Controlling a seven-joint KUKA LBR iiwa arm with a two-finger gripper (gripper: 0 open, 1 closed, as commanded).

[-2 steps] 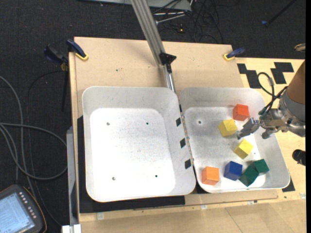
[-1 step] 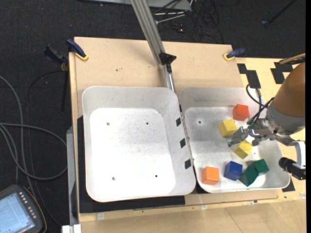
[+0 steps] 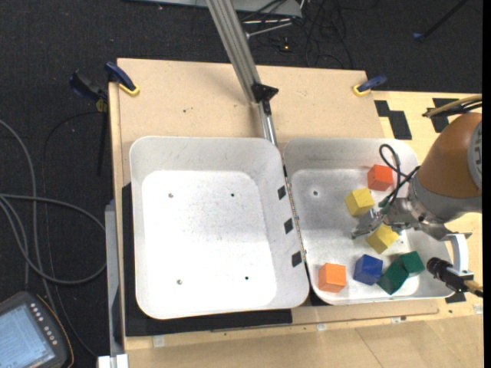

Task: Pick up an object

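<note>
You're looking at the gripper (image 3: 374,226) hanging in the right bin (image 3: 322,176), touching a yellow block (image 3: 381,238); whether it's grasping, you cannot tell.

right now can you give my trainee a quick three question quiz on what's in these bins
1. True or false: every block lies in the right bin.
2. How many yellow blocks are there?
3. Which block sits nearest the gripper? A) blue block B) lower yellow block C) front orange block

Key
1. True.
2. Two: the lower one and the upper yellow block.
3. B.
</note>
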